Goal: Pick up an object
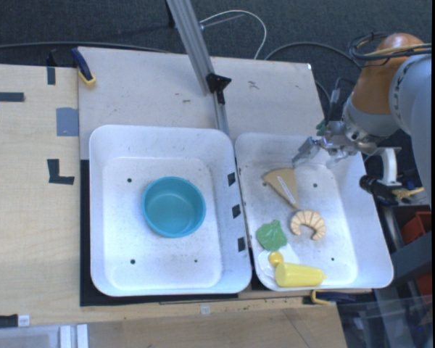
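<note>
Tan wedge (282,185) just below-left of hand (309,153), seemingly apart

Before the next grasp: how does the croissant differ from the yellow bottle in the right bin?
The croissant is tan and curved into a crescent; the yellow bottle is bright yellow and straight, lying on its side. The croissant sits mid-bin, while the bottle lies at the near edge. The bottle looks longer. Both rest in the right bin, apart from the tool.

The gripper (309,151) hangs over the right bin (362,259) at its far edge. Just below it lies a tan wedge (283,184); beyond that, a croissant (308,224), green leaf (271,234) and yellow bottle (296,272). Far left, 1 blue bowl (174,206).
</note>
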### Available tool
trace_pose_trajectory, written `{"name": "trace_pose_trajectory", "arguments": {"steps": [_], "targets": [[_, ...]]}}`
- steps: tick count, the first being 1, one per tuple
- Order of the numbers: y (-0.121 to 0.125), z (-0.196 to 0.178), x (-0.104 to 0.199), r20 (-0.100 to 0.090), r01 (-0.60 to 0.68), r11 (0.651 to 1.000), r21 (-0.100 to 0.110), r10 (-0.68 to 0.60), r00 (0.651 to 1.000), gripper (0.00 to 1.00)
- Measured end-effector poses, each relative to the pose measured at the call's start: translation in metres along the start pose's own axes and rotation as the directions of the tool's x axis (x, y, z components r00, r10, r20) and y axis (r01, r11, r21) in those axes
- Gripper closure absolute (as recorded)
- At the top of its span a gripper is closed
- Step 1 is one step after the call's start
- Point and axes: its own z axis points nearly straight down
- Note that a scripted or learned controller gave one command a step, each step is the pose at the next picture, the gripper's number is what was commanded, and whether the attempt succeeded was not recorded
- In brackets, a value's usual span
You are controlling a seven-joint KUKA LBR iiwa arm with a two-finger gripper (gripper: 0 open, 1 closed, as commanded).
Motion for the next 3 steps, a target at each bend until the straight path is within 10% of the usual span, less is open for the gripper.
{"name": "trace_pose_trajectory", "arguments": {"steps": [1,2,3], "targets": [[0.003,0.035,0.0,0.003,0.0,1.0,-0.015,0.0,1.0,0.0],[0.001,0.029,0.001,0.001,0.001,1.0,-0.008,-0.001,1.0,1.0],[0.004,-0.035,-0.002,0.002,-0.001,1.0,-0.014,0.001,1.0,1.0]]}}
